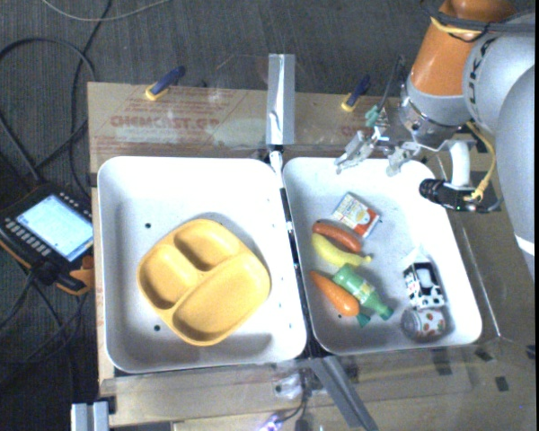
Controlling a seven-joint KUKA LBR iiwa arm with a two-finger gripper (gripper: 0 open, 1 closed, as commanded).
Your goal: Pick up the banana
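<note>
The yellow banana (pixel 335 253) lies in the right bin (pixel 458 241), between a red-orange sausage (pixel 336 236) above it and a green bottle (pixel 363 292) below it. My gripper (pixel 376 152) hangs over the far edge of the right bin, well above and behind the banana. Its two fingers (pixel 354 153) stand apart and open, with nothing between them.
The right bin also holds a small juice carton (pixel 356 213), a carrot (pixel 333 294), a black-and-white box (pixel 422 281) and a round greyish object (pixel 424 322). A yellow divided plate (pixel 205 279) sits in the left bin (pixel 126 205). A teach pendant (pixel 45 232) lies to the left.
</note>
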